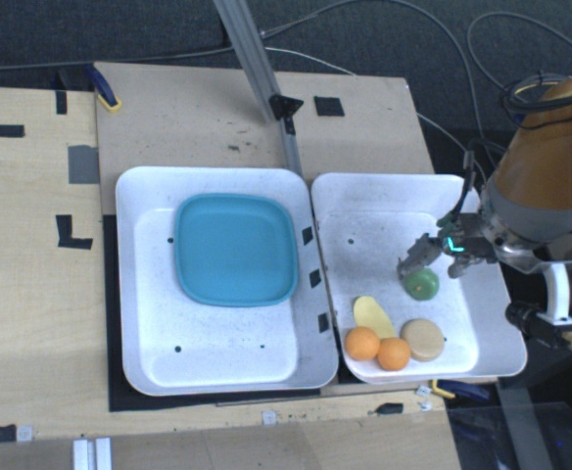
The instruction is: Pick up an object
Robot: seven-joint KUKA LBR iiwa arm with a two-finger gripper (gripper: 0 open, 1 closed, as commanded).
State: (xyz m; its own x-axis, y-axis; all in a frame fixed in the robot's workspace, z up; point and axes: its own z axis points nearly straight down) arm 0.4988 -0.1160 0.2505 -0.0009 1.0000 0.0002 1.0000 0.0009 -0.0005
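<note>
The left bin [139,262] is carrying a blue square plate [235,249], which is lying flat toward the bin's far side and taking up most of its floor; a strip of bare white floor is running along the near edge and the left wall. The two bins are sitting edge to edge, their inner walls touching down the middle.

In the right bin [364,213], the far left corner and the whole far half are lying open. Along the near edge, a yellow piece [372,313] is lying tilted, touching an orange ball [362,344] at the near left corner. A second orange ball [394,353] is sitting just beside the first, and a tan round piece [423,339] is touching it on the right.

A green ball [423,284] is resting near the middle of the bin's right half, apart from the near-edge cluster. The gripper [425,262] is hanging directly over it, fingers spread a little, one dark finger [414,257] showing on the ball's left; whether the ball is sitting between them I cannot tell. The arm [536,179] is crossing the right wall.
</note>
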